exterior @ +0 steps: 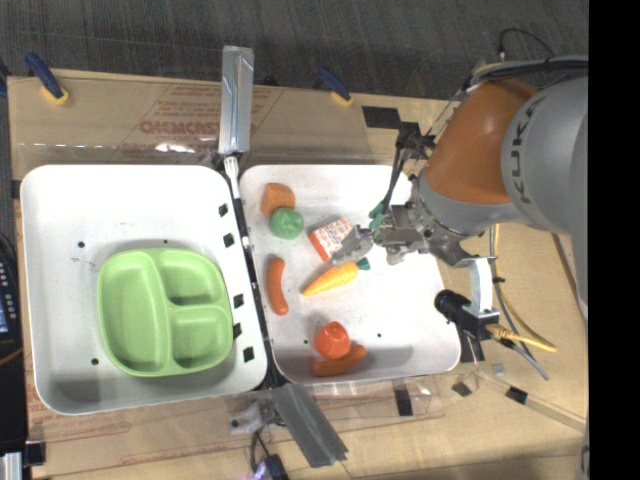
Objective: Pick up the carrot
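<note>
The arm (pixel 510 158) comes in from three o'clock and reaches over the right bin (pixel 420 353). The claw (pixel 357 245) sits low in the middle of that bin, right at the green leafy end of the carrot (pixel 331 278). One thin finger (pixel 350 240) touches or nearly touches the carrot's top. I cannot tell if the claw is loose or squeezed, and I cannot tell if it has the carrot. The carrot is yellow-orange and lies on the bin floor, tilted, with its pointy tip toward eight o'clock and its green end toward two o'clock. A small red and white box (pixel 330 237) lies just beside the carrot, at twelve o'clock from it. A green ball (pixel 286 223) is at ten o'clock from the carrot, and an orange piece (pixel 277 198) touches the ball's top. A red sausage (pixel 277 285) lies at nine o'clock from the carrot, near the bin's wall. An orange tomato-like toy (pixel 333 340) rests at six o'clock from the carrot. The left bin (pixel 60 198) holds a green plate with sections (pixel 165 311).
</note>
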